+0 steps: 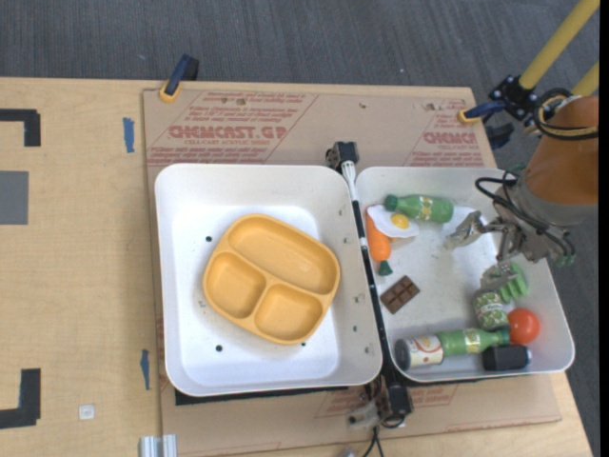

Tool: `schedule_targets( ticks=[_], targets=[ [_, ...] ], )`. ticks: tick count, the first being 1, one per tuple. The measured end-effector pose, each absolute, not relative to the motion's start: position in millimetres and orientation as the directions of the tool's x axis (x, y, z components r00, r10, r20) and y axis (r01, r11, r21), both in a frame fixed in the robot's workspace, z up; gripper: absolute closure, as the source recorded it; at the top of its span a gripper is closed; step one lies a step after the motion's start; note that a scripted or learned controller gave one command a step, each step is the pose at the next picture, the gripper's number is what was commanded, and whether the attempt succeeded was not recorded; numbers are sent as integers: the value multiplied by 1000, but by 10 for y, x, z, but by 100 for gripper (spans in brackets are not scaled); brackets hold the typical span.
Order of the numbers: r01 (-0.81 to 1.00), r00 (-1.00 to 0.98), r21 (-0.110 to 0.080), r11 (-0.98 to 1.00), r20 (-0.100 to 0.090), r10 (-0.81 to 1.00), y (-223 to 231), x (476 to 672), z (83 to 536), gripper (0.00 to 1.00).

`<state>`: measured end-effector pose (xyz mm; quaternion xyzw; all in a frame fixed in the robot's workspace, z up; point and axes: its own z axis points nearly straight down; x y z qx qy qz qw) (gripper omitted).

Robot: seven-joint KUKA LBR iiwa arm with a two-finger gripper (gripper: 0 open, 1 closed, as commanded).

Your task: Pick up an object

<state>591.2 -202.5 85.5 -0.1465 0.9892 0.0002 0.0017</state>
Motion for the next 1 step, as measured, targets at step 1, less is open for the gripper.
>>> schedule_targets(
  ticks=[1],
  targets=[
    [-666, -746, -1, 746, -2, -666, -2154, 5372, 893, 0]
  ],
)
